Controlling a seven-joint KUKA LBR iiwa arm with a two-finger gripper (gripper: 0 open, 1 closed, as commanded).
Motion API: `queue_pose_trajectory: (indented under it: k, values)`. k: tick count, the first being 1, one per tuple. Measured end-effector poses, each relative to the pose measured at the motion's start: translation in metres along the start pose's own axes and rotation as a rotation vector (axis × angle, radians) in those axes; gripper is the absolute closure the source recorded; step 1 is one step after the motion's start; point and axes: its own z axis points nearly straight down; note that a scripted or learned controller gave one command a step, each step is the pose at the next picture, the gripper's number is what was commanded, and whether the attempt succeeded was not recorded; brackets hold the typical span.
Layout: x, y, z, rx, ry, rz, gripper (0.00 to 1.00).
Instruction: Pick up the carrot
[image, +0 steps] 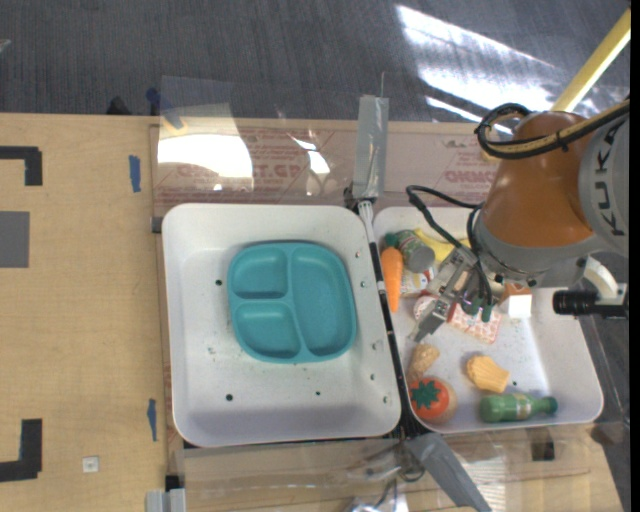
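Currently, approach stage: the carrot lies lengthwise against the left wall of the right bin, ungrasped. The gripper hovers just right of it, fingers slightly parted, holding nothing. Next move: shift left, descend, then close.
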Motion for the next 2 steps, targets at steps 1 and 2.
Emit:
queue_pose_trajectory:
  k: [1, 2]
  values:
    - [-0.011, 0.061, 0.0, -0.005, -0.004, -0.185, 0.0]
    - [0.027, -0.027, 0.0, 0.0, -0.001, -0.147, 0.0]
